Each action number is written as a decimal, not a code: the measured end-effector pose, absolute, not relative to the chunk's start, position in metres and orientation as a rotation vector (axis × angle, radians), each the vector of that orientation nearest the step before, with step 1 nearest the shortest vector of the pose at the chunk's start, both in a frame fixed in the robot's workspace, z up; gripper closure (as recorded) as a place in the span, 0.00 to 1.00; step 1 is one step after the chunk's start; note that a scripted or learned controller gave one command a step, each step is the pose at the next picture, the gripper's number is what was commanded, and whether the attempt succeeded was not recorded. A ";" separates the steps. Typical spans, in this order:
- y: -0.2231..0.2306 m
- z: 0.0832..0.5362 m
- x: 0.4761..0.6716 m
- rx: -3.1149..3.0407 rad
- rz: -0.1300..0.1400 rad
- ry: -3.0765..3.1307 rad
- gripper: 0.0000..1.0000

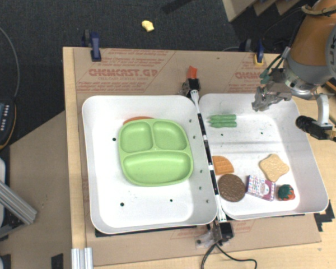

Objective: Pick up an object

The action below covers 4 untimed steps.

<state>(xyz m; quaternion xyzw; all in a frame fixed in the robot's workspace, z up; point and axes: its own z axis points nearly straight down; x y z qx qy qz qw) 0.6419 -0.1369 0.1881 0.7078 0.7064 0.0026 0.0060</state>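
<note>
Hovering over the right bin (308,200) at its far edge: hand (263,101), finger state not discernible, nothing visibly held. Nearest item: green bean pods (222,120), lying just left and near of the hand, long axis running left-right. Remaining items, cracker (274,167), cookie (232,187), pink carton (260,187), strawberry (285,192), well apart at the near side.
</note>
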 end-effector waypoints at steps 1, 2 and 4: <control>-0.134 0.181 0.640 2.220 0.000 2.221 0.00; -0.119 0.081 0.668 2.220 0.005 2.222 0.00; -0.095 0.089 0.668 2.217 0.001 2.216 0.00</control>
